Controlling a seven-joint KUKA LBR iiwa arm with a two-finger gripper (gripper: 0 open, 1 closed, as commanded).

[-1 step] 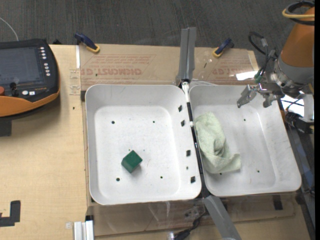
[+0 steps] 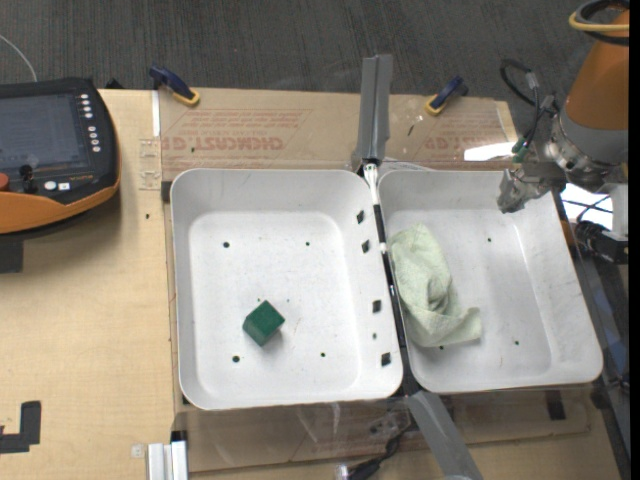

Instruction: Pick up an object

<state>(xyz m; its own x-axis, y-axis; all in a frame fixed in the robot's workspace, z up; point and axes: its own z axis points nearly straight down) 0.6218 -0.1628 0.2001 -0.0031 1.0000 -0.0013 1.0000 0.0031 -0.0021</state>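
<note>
Landmark for all positions: the divider (image 2: pixel 380 268) where the two white bins meet, running near to far through the middle of the bench.

Green block (image 2: pixel 264 323): in the left bin (image 2: pixel 200 298), well left of the divider, toward the near half of the floor. It sits flat, rotated so a corner points toward the near edge. Roughly cubic, so no clear long axis. Bare floor on every side; it touches neither wall nor other item.

Pale green cloth (image 2: pixel 430 288): in the right bin (image 2: pixel 560 308), just right of the divider, its left edge against that wall. Crumpled, with its long axis running near to far and leaning slightly away from the divider at the near end.

Gripper (image 2: pixel 512 196): well right of the divider, over the far right part of the right bin, apart from the cloth and far from the block. Finger spread cannot be told; nothing visible between them.

Teach pendant (image 2: pixel 50 153): far left of the divider, on the bench outside the bins. Two clamps (image 2: pixel 175 85) on the far cardboard edge, one either side of the divider line
</note>
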